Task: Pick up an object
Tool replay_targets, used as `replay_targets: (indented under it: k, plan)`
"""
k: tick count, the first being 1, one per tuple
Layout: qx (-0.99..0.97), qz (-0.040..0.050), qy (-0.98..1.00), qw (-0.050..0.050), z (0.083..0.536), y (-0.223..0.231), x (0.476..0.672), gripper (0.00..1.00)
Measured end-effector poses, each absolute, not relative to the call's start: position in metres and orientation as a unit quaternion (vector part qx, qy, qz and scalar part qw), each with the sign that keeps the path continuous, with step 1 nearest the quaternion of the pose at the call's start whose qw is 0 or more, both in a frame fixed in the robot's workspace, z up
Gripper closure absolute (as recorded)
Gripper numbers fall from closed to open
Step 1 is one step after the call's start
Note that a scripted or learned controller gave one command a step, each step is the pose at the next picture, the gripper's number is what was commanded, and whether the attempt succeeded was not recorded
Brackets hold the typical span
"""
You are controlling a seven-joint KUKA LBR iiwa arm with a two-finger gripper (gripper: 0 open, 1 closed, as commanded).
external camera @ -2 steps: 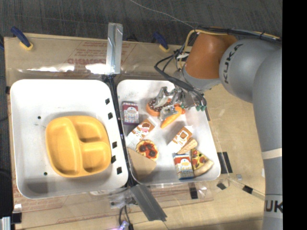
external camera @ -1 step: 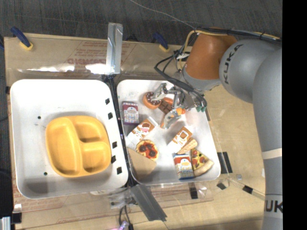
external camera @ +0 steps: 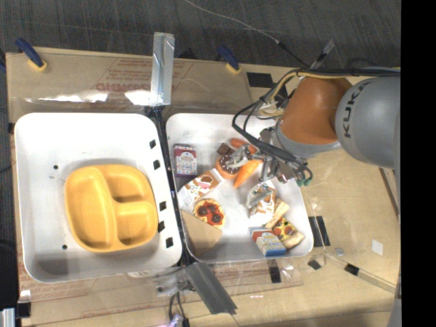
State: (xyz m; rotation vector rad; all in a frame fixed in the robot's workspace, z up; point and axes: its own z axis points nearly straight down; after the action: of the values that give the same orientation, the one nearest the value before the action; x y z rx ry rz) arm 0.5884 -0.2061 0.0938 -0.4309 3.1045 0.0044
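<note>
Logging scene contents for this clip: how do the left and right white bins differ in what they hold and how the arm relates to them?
The left shallow white bin holds one large yellow divided plastic tray; the right shallow white bin holds many small toy food pieces, among them a pizza slice and a dark red box. The grey arm's gripper reaches into the right bin, while the left bin sits apart from it. Both are shallow, white and rounded at the corners.

bins (external camera: 41, 135): smooth white plastic | yellow tray (external camera: 109, 206): apparently matt plastic
</note>
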Motion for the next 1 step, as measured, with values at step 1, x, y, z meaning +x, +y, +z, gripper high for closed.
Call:
replay_targets:
  k: [1]
  plan:
    - [-0.129, -0.0006, 0.992, 0.003, 0.0938, -0.1900, 0.5972, 0.00]
